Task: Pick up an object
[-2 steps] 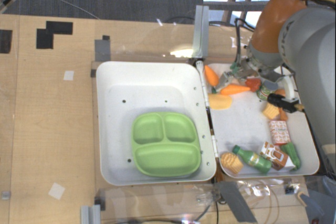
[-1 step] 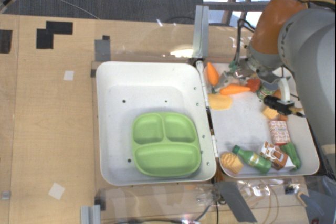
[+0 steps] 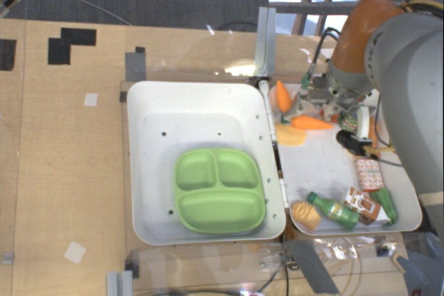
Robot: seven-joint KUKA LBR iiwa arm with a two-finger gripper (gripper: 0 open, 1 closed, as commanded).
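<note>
Orange plastic carrots lie under my wrist: one long carrot lying flat at the far end of the right white bin, another small carrot just beside the bin's left wall. My hand hangs low over them; I cannot tell how it is set. Nothing looks lifted yet, so I judge the whole pick remains. The green divided plate sits in the left white bin on the table.

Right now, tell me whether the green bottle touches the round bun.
Touching: the camera view shows the green bottle's cap end pressed against the round bun, no gap between.
</note>
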